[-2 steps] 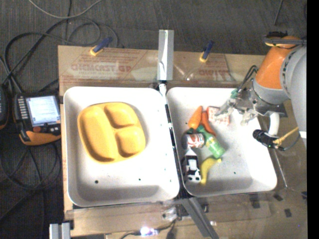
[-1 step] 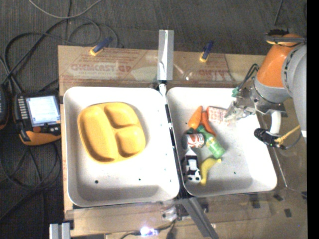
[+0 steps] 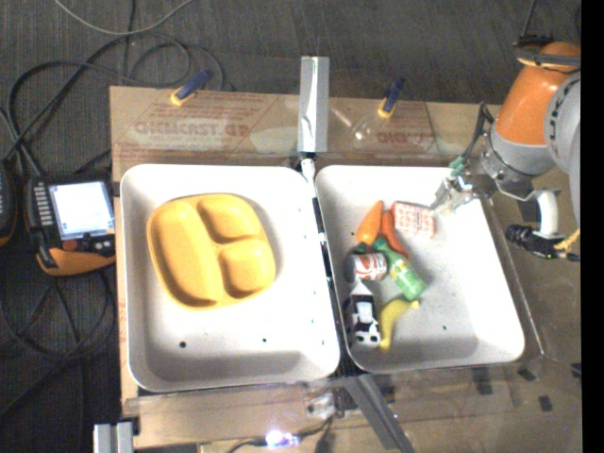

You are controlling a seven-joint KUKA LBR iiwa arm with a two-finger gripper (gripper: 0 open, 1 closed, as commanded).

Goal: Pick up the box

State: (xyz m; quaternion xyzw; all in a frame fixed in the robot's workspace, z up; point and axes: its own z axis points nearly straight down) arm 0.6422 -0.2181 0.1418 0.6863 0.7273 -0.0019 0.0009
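Gripper (image 3: 449,194) hovers just right of box (image 3: 413,219), approach step; finger state cannot be determined; next: descend onto box.

We see the box (image 3: 414,219), small, pale with red dots, lying flat in the right bin (image 3: 491,328) near its far wall, just beside the carrot (image 3: 370,221).

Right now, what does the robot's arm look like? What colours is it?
The arm is chunky and rounded, with a bright orange band and pale grey parts. It ends in a small gripper of silvery metal with a bit of green on it. A thin black cable runs along the arm down toward the gripper.
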